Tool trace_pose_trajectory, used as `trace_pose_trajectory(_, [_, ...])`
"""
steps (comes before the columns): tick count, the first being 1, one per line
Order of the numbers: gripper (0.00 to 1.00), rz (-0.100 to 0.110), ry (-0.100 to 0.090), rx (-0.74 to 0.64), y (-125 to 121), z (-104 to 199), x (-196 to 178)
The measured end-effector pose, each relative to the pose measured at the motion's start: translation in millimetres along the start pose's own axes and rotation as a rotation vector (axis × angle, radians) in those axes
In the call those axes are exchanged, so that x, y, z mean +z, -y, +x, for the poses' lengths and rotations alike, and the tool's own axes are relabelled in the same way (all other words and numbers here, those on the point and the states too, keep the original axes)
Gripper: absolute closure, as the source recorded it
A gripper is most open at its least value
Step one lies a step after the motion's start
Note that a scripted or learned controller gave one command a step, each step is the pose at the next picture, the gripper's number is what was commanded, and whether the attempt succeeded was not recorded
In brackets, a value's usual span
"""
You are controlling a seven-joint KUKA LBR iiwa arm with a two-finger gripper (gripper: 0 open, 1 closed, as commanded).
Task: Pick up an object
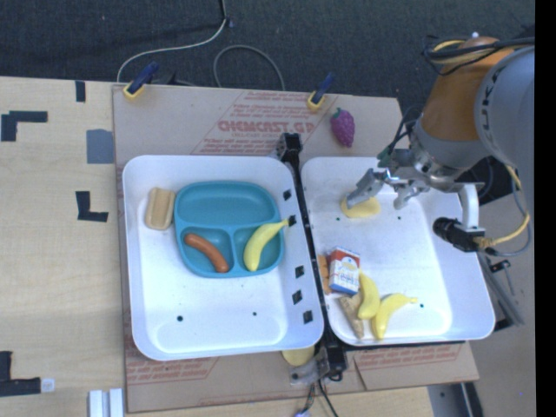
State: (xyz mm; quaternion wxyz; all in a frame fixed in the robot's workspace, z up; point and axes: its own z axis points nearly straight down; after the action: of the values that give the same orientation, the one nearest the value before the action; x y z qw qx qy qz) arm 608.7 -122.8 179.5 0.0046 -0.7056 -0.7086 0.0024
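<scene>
The tool (pixel 387 188) is seen spread wide above a pale yellow piece (pixel 361 207) near the right bin's (pixel 452 320) far edge, nothing yet grasped.

Arm: grey with an orange band, reaching in from the right over the right bin (pixel 452 320).
Pincer (pixel 387 191): fingers spread apart, low over the right bin's upper part, just above a small yellow piece (pixel 360 208); nothing between its fingers.
Right bin, lower part: small carton (pixel 344 272), two bananas (pixel 380 302) touching each other, a tan stick-shaped item (pixel 351 312) beside them.
Left bin (pixel 156 320): blue divided plate (pixel 228 227) holding a sausage (pixel 207 251) and a banana (pixel 260 242); bread slice (pixel 159 208) just left of the plate.
Desk (pixel 52 259): purple grapes (pixel 343 127) on the cardboard behind the right bin.
</scene>
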Motion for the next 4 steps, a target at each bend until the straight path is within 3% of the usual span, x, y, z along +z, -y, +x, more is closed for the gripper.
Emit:
trace_pose_trajectory(1, [0.00, 0.000, 0.003, 0.004, 8, -12, 73])
trace_pose_trajectory(2, [0.00, -0.019, 0.009, 0.000, -64, -8, 92])
trace_pose_trajectory(3, [0.00, -0.014, 0.005, 0.003, -62, -24, 92])
trace_pose_trajectory(4, [0.00, -0.014, 0.006, 0.002, -52, -4, 93])
